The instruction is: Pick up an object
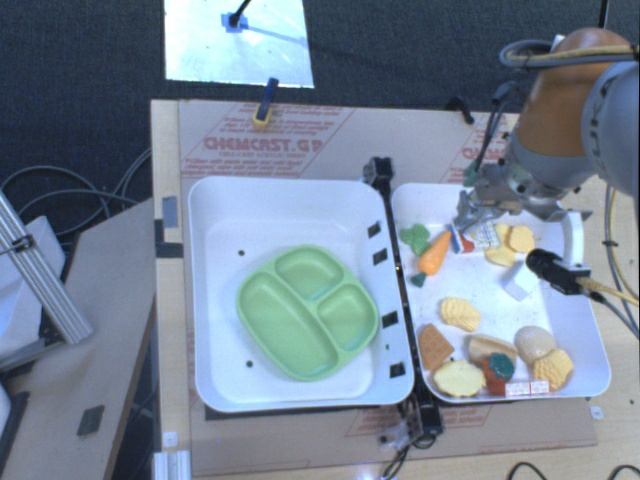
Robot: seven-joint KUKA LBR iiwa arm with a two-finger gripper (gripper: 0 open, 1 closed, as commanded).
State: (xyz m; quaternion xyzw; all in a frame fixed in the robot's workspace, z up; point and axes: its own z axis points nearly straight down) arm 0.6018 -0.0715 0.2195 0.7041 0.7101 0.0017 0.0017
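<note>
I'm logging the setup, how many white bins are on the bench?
2: the left bin holds a green tray; the right bin holds the toy food.

Two white bins, the left bin [215, 298] and the right bin [590, 353], sit on a pale tan tabletop [330, 138] printed with faded red lettering. The left bin holds a light green divided tray [305, 311]. In the right bin are an orange toy carrot [434, 254] with a green leafy piece [414, 236] beside it, several yellow ridged food pieces [460, 314], a tan cracker-like square [434, 346], a beige rounded piece [533, 342] and a small teal and red item [498, 368]. The arm [570, 108] is grey with an orange band; the hand [478, 208] is metallic grey
</note>
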